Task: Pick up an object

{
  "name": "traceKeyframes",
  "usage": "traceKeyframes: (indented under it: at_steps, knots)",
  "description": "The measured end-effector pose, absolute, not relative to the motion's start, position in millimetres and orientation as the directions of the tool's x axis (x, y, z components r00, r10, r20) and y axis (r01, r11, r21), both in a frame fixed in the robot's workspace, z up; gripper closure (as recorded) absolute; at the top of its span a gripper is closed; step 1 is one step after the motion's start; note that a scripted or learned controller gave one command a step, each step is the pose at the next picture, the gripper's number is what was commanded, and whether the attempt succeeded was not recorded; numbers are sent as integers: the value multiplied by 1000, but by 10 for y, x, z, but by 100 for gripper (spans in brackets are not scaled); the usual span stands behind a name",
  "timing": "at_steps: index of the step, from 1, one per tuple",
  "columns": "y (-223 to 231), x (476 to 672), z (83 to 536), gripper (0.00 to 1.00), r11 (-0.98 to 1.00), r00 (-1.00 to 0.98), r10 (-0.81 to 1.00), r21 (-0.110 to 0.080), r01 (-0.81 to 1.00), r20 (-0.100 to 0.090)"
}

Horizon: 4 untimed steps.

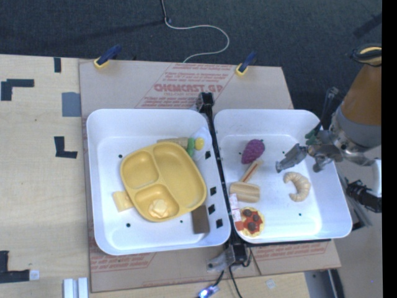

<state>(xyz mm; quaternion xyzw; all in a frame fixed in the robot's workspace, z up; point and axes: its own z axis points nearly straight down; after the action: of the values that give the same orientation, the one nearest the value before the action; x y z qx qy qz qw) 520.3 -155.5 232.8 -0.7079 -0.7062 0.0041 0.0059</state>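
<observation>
Croissant (298, 185), the object nearest the gripper (308, 156) and so judged the likeliest target, lies on the floor of the right bin (276, 118) close to its right wall, curved and free of its neighbours. The grey arm (360, 113) enters over that wall, which places the gripper above the bin's right half, just up and left of the croissant and apart from it. One dark finger (289, 159) juts left and another shows near the wrist; the claw appears spread, with nothing between its fingers. Other candidates sit further left: a purple grape bunch (252, 150), a hot dog bun (244, 192) and a pizza slice (250, 221). The left bin (102, 166) holds a yellow divided plate (162, 180), which fills most of its floor. The spacing of items in the right bin leaves room for a descent, so the pick is judged not yet begun.
</observation>
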Motion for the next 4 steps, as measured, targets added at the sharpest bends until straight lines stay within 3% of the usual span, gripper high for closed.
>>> traceKeyframes:
  at_steps: [1, 3, 4]
  knots:
    - [-1553, 5229, 2391, 0, 1, -1, 1000, -2, 1000, 0]
    - [-1484, 5176, 1235, 0, 1, -1, 1000, -8, 1000, 2]
    - [-1480, 5182, 854, 0, 0, 0, 1000, 0, 1000, 0]
